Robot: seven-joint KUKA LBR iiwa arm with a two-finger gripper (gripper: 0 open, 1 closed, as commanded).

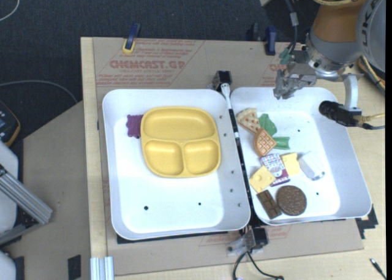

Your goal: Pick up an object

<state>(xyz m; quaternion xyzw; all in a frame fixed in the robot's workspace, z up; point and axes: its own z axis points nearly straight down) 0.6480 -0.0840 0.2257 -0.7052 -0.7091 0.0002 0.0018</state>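
fingers [286, 90] above right bin's [343, 168] far rim

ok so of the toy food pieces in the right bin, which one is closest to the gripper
The tan waffle wedge at the top left of the pile. It lies nearest the gripper; the green piece sits just beyond it.

The two white bins [122, 150] look like smooth moulded plastic with a soft sheen. The yellow divided plate [180, 141] in the left one is matt plastic, evenly coloured. The bench [177, 64] top is brown cardboard-like sheet, matt, with red print. The round brown cookie [291, 200] has a dull, finely textured face; the waffle piece [264, 142] shows a ridged grid. The end effector [288, 86] is bare grey metal, and the arm's orange band [340, 15] is glossy.
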